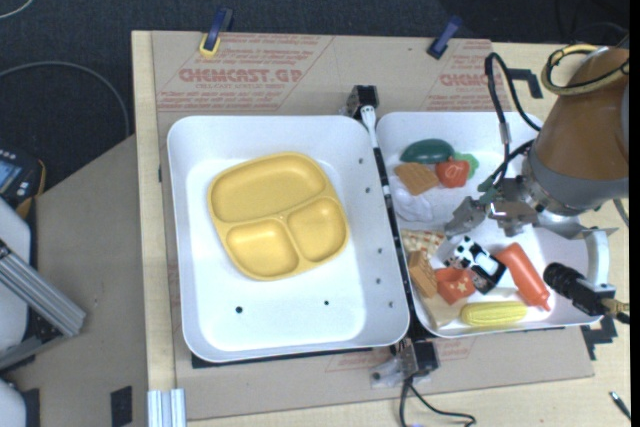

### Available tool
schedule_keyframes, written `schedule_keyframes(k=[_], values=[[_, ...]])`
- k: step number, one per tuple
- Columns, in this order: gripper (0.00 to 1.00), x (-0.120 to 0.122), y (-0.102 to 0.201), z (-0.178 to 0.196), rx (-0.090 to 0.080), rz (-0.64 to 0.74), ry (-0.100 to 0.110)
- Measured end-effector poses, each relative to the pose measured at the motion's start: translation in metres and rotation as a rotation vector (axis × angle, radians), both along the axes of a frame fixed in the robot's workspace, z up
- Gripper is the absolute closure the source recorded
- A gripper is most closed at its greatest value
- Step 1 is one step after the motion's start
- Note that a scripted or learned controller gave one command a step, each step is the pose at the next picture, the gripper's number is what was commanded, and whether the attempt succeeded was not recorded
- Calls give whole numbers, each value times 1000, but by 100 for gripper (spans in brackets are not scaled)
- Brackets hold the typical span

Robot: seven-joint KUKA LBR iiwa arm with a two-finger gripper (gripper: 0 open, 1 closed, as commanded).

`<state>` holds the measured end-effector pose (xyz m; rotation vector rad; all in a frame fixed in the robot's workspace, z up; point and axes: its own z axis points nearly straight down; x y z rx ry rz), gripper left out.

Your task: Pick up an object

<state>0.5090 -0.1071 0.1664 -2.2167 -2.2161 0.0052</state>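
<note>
yellow toy corn cob [492, 314] is lying along the near rim of the right bin [520, 122], closest to the lens. taking that cob as the landmark: just beyond it, a red toy tomato-like piece [453, 284] is sitting, and touching that, a small black-and-white cow-patterned toy [474, 260]. beyond and to the right of the cob, an orange toy carrot [524, 275] is resting at a slant. left of the cob, tan wafer-like pieces [421, 272] are lying against the bin's left wall. farther back from the cob, a crumpled white item [420, 205] is sitting mid-bin; past it a tan bread-like slice [416, 179], a small red piece [452, 172] and a dark green leaf-shaped toy [427, 151] are grouping at the far end.

gripper [478, 212] is hovering above the cow toy, beyond the cob, with the grey arm and its orange band reaching in from the right. whether its fingers are spread or pressed together, i cannot tell; nothing is showing between them.

well left of the cob, the left bin [200, 305] is holding a yellow three-compartment plate [276, 214], lying flat toward the bin's far half. both bins are sitting on a cardboard sheet [300, 65] printed with red lettering.
</note>
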Motion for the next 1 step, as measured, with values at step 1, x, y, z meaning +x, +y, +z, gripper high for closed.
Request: schedule_keyframes(k=[1], values=[[0, -3, 1, -64, 0, -1, 0]])
